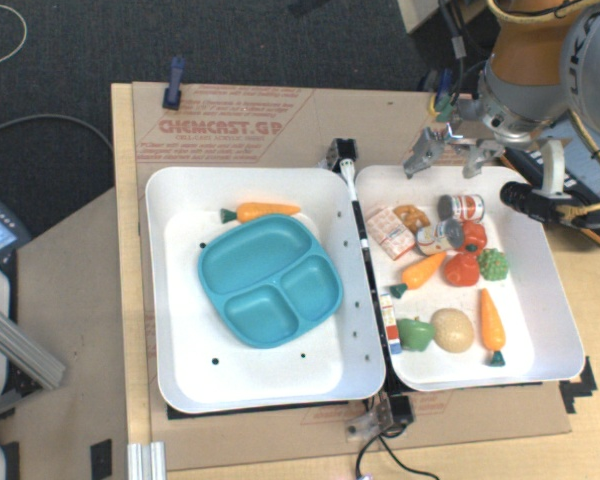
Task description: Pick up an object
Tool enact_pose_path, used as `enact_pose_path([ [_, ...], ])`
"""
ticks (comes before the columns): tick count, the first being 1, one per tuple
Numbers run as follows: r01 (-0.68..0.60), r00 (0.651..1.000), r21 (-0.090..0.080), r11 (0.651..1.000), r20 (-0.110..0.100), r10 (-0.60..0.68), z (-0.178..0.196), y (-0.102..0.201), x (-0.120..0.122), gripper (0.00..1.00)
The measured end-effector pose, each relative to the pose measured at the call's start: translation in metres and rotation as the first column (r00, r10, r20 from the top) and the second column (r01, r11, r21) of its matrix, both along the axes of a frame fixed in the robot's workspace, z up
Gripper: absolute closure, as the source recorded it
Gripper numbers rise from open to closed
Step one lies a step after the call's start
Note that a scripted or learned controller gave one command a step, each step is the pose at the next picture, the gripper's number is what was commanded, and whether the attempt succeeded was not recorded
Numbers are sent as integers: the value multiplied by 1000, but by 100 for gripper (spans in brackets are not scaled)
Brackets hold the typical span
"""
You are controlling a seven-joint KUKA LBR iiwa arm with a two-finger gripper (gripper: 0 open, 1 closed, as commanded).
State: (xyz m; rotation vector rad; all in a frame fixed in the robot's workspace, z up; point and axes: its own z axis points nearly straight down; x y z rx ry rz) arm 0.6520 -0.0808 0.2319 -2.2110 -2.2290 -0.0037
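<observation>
- Camera view: I see the gripper (450, 154) above the far rim of the right bin (555, 318), fingers spread, nothing between them.
- In that bin I see a small can (462, 207), a red pepper (461, 268), two carrots (421, 269), a potato (453, 330) and a snack packet (389, 231) clustered together.
- In the left bin (175, 298) I see a teal divided plate (270, 280), another carrot (265, 210) touching its far edge.
</observation>
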Motion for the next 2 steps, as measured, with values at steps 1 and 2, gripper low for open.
enact_pose_path([
  [1, 0, 1000, -1, 1000, 5, 0, 12, 66, 16, 0],
  [2, -3, 1000, 2, 1000, 2, 3, 69, 160, -50, 0],
])
